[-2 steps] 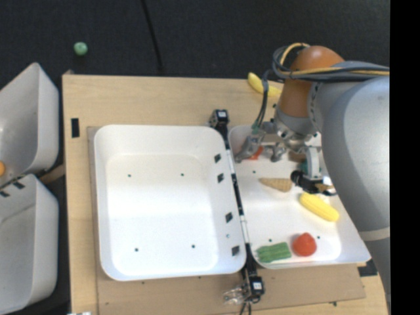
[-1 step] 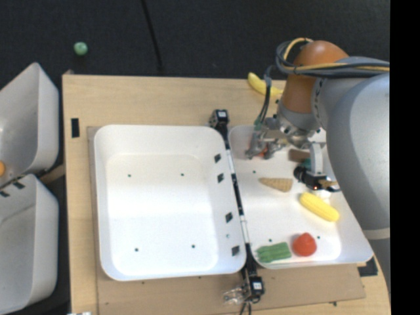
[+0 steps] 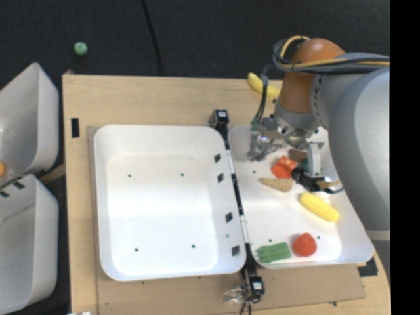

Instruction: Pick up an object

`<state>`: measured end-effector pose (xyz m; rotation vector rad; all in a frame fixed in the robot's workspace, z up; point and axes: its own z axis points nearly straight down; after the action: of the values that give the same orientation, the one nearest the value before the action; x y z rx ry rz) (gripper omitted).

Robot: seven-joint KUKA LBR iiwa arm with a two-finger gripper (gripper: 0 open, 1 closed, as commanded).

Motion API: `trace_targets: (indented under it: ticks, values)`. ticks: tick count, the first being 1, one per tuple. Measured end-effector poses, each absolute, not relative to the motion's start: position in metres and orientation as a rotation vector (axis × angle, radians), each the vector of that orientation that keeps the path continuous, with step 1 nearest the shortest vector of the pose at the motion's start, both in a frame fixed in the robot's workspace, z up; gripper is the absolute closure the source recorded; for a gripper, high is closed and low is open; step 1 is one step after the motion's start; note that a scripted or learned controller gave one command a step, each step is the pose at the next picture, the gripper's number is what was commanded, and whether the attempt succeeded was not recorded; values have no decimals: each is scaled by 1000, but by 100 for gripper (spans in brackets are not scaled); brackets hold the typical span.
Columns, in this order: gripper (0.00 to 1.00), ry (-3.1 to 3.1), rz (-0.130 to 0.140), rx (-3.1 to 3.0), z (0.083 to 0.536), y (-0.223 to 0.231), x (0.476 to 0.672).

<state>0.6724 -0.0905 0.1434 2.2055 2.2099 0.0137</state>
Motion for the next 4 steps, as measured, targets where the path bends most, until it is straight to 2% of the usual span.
trace_targets:
  ticks: [1, 2, 3, 4]
  values:
    - [100, 2221, 21, 2203, 275, -38, 684]
    - [100, 2232, 19, 2202, 360, 61, 662]
    - [100, 2229, 19, 2205, 430, 144, 691]
    - [100, 2228, 14, 2208, 494, 224, 689]
